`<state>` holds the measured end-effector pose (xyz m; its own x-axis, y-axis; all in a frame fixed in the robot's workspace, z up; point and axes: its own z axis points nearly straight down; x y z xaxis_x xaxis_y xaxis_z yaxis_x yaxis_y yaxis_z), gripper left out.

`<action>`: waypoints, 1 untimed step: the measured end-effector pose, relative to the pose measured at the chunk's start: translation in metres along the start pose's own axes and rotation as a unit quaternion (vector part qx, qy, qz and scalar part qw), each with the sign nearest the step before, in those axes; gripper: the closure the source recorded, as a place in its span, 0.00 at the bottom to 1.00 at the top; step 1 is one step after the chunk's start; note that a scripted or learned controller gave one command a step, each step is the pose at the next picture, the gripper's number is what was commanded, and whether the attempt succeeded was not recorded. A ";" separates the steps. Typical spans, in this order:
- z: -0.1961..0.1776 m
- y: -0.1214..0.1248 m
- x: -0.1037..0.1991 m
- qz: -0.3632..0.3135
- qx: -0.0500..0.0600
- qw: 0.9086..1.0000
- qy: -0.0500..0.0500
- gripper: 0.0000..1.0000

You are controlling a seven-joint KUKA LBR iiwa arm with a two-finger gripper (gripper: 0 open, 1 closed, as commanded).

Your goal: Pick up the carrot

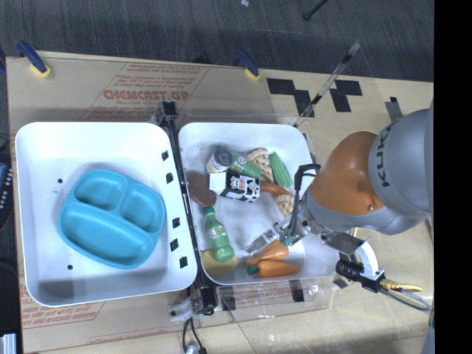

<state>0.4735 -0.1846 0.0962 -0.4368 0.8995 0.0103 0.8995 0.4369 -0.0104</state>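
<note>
Wrist above right bin, approach step, carrot not yet grasped.
Gripper [284,236] hovered just above two carrots [274,260] lying at the right bin's [193,135] near edge; jaw state could not be determined. Next move called for descent onto one carrot and closure.

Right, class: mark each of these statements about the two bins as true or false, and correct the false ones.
1. The blue divided tray lies in the left bin. True.
2. The carrots lie in the left bin. False: they are near the front edge of the right bin.
3. The green bottle lies in the right bin. True.
4. The hand hovers over the blue tray. False: it is over the right bin, just above the carrots.
</note>
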 end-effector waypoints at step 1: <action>-0.013 0.003 -0.002 -0.004 -0.002 1.000 -0.003 1.00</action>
